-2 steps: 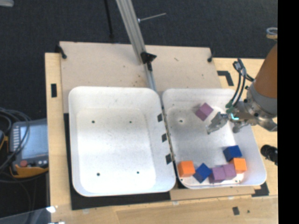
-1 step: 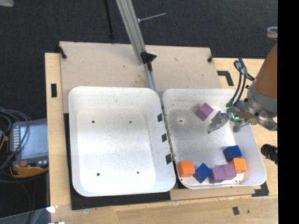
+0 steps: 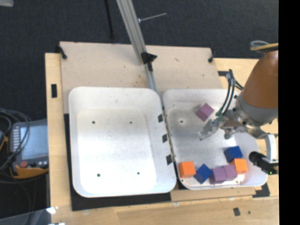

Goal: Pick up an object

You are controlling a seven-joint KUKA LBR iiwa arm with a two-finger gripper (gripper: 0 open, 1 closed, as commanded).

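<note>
The right bin (image 3: 187, 102) holds several small blocks. A purple block (image 3: 204, 111) lies alone toward its back. Along its front edge sit an orange block (image 3: 187, 168), a blue block (image 3: 203, 173), two purple blocks (image 3: 224, 174) and another orange block (image 3: 240, 165), with a second blue block (image 3: 233, 153) just behind them. My gripper (image 3: 217, 132) hangs over the middle of this bin, just in front and to the right of the lone purple block. Its two grey fingers (image 3: 206, 132) are spread apart with nothing between them.
The left bin (image 3: 79, 102) stands beside the right one, divided from it by a rim with black clips. A slanted aluminium bar (image 3: 133, 27) rises from the bench behind the bins. The grey-and-orange arm (image 3: 262, 88) covers the right bin's far right side.
</note>
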